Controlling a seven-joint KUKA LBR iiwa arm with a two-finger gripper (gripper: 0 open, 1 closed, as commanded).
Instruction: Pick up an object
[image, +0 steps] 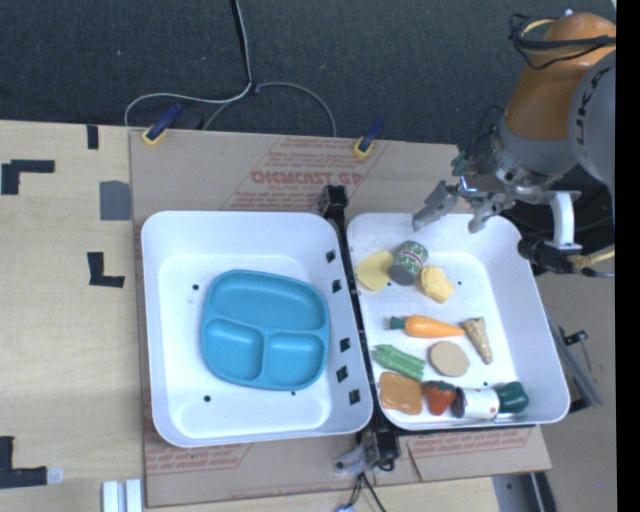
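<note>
The right bin (525, 300) holds several toy foods: a small green-grey can (409, 262), a yellow piece (375, 269), another yellow piece (436, 283), an orange carrot (432, 326), a tan cone (478, 338), a green pickle (398, 358), a round tan cookie (448, 359), an orange bread piece (401, 393), a red piece (439, 398) and a white bottle with a green cap (490, 400). My gripper (459, 210) hovers over the bin's far edge, above the can, open, with nothing between its fingers.
The left bin (165, 260) holds a blue divided plate (264, 329). Black clips run along the seam between the bins (342, 290). A cable (240, 60) and two clamps (158, 128) lie beyond the far side of the board.
</note>
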